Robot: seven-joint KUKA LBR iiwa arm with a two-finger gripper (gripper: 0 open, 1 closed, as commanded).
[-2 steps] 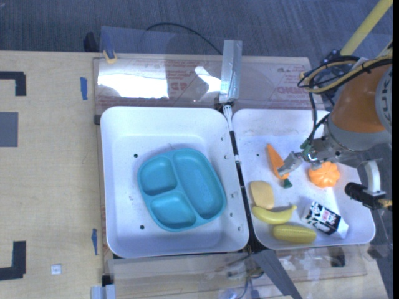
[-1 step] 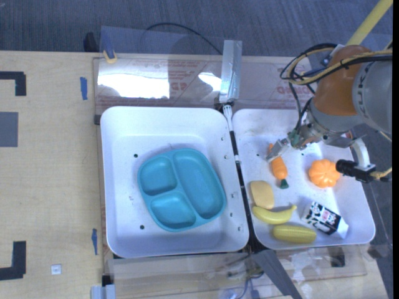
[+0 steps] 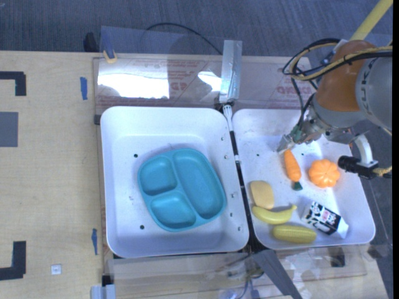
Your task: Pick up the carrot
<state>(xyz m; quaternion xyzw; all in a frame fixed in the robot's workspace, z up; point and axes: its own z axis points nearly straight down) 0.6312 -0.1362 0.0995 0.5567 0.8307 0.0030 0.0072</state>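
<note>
Lying in the right bin (image 3: 368, 226), the carrot (image 3: 292, 166) points roughly up and down the view, its orange body toward the bin's back and its green stub at the lower end. Just to its right sits a small orange pumpkin (image 3: 325, 173), close by but apart from it. Below and to the left of the carrot is a pale yellow wedge (image 3: 262, 194), and under that a banana (image 3: 274, 214) curving along the bin floor, touching or nearly touching the wedge. A second yellow piece, a stubby corn-like one (image 3: 294, 233), lies near the front wall, and beside it a black-and-white carton (image 3: 325, 218) rests on its side, tilted. None of these lies on the carrot; its top is clear, with the pumpkin the nearest neighbour. The left bin (image 3: 118, 167) holds a blue divided tray (image 3: 181, 189) with three compartments, set at a slant. The arm (image 3: 368, 95) comes in from the right over the back of the right bin, its orange band (image 3: 340, 86) above the wrist and cables looping around it. The gripper (image 3: 298, 137) hangs low, tips down, just above and behind the carrot's upper end, very near or perhaps touching it. Whether the fingers are apart or together cannot be made out at this angle, and nothing is seen between them.
</note>
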